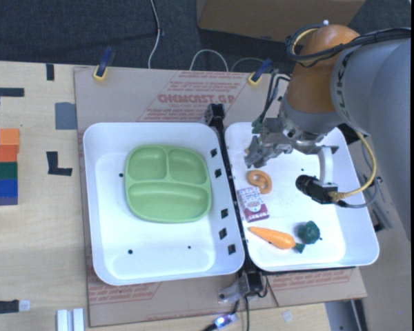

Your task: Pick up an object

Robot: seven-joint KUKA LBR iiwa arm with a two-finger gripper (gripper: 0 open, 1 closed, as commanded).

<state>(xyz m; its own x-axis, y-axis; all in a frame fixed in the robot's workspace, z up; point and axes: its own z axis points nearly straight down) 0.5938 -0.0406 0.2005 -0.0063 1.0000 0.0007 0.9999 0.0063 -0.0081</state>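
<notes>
The right bin [352, 250] holds a small brown pretzel [259, 180], a pink packet [252, 203] and an orange carrot with a green top [283, 236]. My gripper [257, 154] hangs over the bin's upper left part, just above and left of the pretzel. Its dark fingers point down and left, and nothing shows between them. The pretzel lies on the bin floor, apart from the fingertips.
The left bin [103, 185] holds a green divided plate [168, 183]. A black divider with clips [223, 185] runs between the bins. The arm's bulk and cables [345, 116] cover the right bin's upper right. Coloured blocks [3, 164] sit at the far left.
</notes>
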